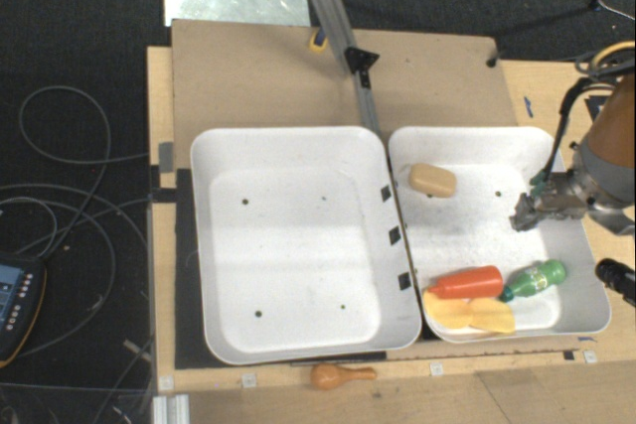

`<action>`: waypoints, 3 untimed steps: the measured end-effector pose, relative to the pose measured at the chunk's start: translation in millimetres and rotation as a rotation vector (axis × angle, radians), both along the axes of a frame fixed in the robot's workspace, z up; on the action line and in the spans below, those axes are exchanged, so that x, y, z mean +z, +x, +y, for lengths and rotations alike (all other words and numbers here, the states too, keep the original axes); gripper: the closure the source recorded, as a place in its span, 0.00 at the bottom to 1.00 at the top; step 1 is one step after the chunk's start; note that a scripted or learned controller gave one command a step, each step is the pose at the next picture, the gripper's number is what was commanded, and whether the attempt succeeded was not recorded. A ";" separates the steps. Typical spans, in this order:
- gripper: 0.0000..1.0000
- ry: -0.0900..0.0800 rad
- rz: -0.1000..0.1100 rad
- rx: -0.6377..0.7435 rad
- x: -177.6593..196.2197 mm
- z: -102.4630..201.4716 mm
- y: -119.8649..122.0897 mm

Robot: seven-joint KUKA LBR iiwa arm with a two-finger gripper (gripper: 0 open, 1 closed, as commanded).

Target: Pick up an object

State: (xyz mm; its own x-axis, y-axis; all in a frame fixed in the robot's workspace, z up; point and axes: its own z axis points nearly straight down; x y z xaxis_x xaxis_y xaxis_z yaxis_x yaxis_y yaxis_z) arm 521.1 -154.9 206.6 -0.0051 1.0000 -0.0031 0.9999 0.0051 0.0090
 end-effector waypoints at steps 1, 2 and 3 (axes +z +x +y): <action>1.00 0.001 0.000 0.001 54.2 -0.6 2.0; 1.00 0.005 0.007 0.005 59.2 47.2 -4.2; 1.00 0.006 0.009 0.005 47.3 101.2 -18.2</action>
